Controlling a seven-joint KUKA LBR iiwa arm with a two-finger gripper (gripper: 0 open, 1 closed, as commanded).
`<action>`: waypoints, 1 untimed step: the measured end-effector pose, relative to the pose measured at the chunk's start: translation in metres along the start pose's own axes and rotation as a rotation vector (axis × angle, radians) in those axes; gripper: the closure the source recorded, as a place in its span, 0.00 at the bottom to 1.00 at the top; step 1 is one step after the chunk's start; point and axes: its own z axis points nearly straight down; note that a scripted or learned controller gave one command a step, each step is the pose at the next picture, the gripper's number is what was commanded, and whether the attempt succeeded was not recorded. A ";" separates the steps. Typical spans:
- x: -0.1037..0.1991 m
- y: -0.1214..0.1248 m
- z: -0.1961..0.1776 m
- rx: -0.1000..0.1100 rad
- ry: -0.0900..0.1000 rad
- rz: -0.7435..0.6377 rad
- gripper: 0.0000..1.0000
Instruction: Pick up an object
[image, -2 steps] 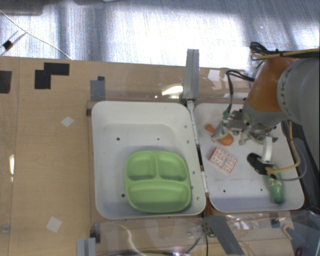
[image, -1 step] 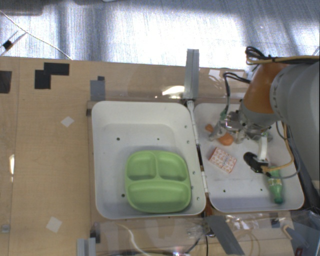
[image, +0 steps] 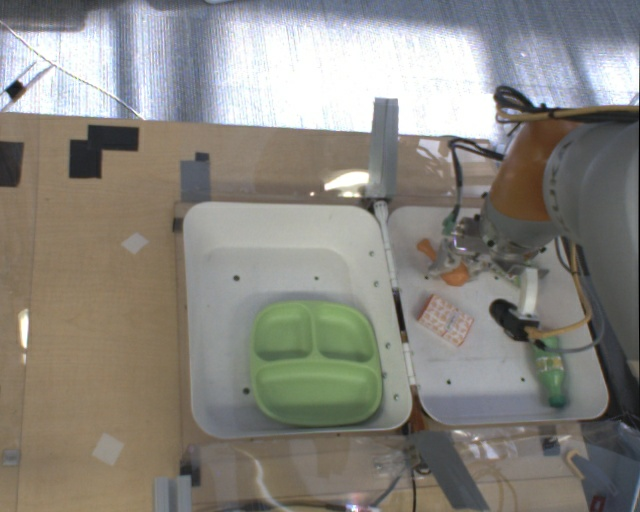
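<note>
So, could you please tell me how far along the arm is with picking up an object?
Nothing looks lifted yet. The gripper is low in the right bin, over a small orange object; a grasp can't be confirmed. The patterned packet, green bottle and green divided plate lie untouched.

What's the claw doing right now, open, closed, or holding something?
Claw: cannot be told whether open or closed. It sits low in the right bin over the orange object, with no object seen in its grip.

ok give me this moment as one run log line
arm: over right bin | claw: low by orange piece | patterned packet: loose | green bottle: loose | left bin: green divided plate | pick: unconfirmed
</note>
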 end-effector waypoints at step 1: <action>0.053 0.002 -0.122 0.007 0.001 -0.259 1.00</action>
